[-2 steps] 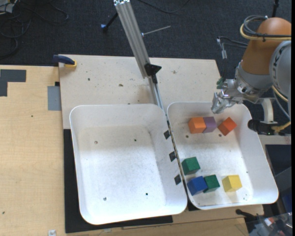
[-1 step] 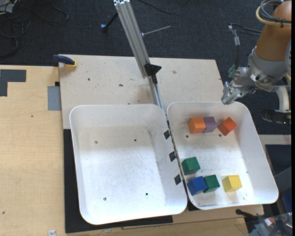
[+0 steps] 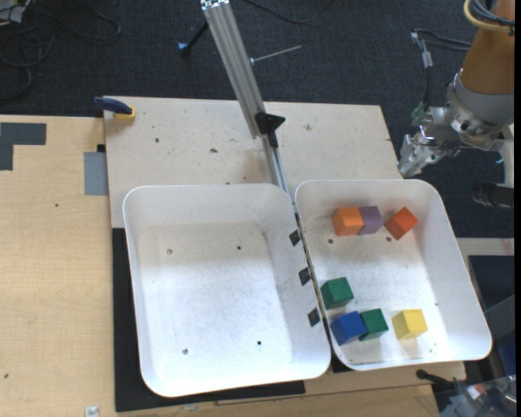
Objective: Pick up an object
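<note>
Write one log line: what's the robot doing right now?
tool: above right bin's far corner, outside rim | blocks: seven, all in bin | orange block: touching purple block

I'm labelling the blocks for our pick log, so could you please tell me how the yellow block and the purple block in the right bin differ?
The yellow block is bright yellow, while the purple block is a muted purple. The yellow block sits near the bin's front edge and stands apart from its neighbours, whereas the purple block sits toward the back, pressed against an orange block. Both are small cubes of similar size resting in the right bin.
</note>
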Robot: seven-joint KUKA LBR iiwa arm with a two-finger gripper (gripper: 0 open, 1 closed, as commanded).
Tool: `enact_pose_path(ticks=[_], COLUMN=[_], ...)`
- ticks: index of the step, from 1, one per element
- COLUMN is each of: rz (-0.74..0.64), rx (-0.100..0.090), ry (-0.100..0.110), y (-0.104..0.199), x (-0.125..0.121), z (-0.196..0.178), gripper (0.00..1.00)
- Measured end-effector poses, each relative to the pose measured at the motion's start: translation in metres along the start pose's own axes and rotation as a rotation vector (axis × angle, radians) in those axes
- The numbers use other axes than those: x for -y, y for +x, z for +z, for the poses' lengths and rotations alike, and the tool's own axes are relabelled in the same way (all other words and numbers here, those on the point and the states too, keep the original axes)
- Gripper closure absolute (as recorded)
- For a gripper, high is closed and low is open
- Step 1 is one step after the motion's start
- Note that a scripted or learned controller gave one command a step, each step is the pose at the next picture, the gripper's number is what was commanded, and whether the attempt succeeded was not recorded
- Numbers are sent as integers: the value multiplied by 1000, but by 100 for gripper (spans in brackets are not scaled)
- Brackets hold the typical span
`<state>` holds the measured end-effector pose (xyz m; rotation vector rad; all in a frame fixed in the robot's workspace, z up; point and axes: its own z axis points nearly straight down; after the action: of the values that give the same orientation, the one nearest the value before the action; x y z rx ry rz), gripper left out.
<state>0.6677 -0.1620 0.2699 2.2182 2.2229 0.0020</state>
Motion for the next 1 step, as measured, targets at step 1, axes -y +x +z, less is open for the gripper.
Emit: enact_pose_path(ticks=[1], rz=[-3], rx=[-3], ry=[5], y=[63], x=[5], z=[5], gripper=[100])
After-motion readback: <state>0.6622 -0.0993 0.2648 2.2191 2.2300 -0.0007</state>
